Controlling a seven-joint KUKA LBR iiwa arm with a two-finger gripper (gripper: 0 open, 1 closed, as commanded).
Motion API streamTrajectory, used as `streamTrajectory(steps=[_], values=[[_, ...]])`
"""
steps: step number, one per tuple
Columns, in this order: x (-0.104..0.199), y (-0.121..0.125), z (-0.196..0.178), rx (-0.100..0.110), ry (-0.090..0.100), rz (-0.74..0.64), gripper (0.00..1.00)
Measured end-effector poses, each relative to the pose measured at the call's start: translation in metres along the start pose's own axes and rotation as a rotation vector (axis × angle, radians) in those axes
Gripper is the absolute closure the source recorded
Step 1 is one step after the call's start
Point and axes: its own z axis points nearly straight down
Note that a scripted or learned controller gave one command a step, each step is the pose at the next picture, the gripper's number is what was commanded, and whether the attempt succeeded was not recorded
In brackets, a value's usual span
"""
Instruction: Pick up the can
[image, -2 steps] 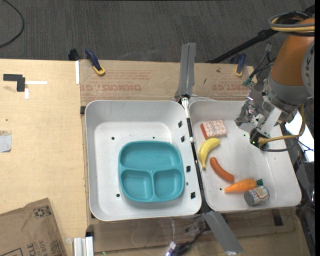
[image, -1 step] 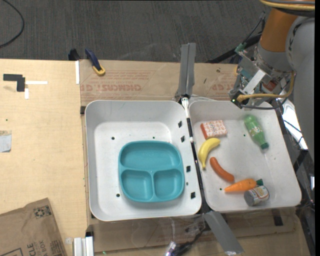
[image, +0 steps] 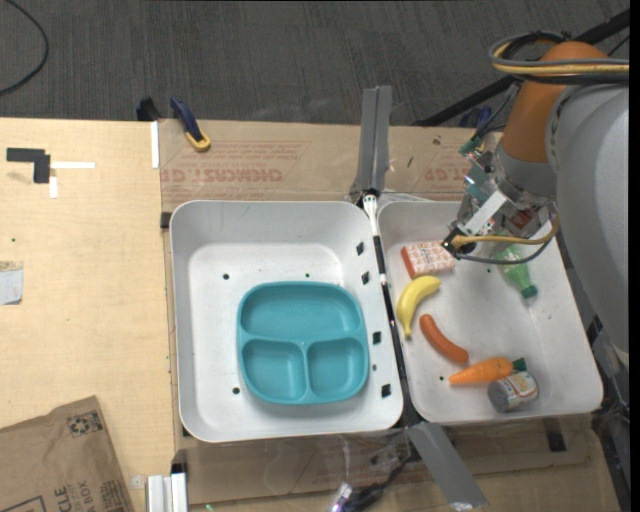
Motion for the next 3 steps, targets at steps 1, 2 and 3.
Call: streamTrajectory(steps=[1, 2, 3], values=[[-0.041, -0.053, -0.029, 0.001, 0.001, 0.049, 1.00], [0.020, -0.050, -0.071, -0.002, 0.001, 0.208, 1.00], [-0.017, 0.024, -0.039, 0.000, 0.000, 0.242, 1.00]])
